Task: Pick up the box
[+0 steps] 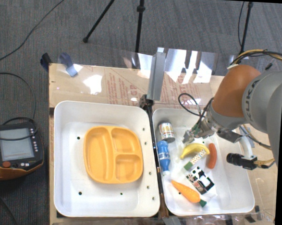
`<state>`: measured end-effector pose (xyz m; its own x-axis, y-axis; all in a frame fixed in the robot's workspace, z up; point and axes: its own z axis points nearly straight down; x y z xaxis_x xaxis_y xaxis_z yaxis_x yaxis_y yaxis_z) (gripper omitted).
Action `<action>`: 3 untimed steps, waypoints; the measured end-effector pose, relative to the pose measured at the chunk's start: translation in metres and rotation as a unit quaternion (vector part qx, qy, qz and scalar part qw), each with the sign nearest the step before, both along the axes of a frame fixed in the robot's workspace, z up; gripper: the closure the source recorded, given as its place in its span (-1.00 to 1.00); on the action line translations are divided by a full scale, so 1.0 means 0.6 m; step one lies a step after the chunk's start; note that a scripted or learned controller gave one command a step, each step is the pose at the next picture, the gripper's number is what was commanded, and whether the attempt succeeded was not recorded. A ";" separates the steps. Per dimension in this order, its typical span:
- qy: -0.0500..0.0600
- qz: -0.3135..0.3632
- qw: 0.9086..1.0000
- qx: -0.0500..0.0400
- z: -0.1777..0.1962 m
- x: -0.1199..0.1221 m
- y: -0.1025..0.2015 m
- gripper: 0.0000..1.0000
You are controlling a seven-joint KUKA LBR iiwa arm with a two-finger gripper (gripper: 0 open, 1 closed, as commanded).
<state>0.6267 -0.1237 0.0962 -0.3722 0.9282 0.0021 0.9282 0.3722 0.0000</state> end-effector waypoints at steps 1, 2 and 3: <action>-0.001 0.048 0.999 -0.001 0.188 0.031 0.036 1.00; 0.001 0.079 0.997 0.000 0.225 -0.139 -0.032 1.00; 0.001 0.003 1.000 0.000 0.243 -0.221 -0.064 1.00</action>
<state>0.4943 -0.1619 0.2421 -0.3776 0.9260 0.0030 0.9260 0.3776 -0.0026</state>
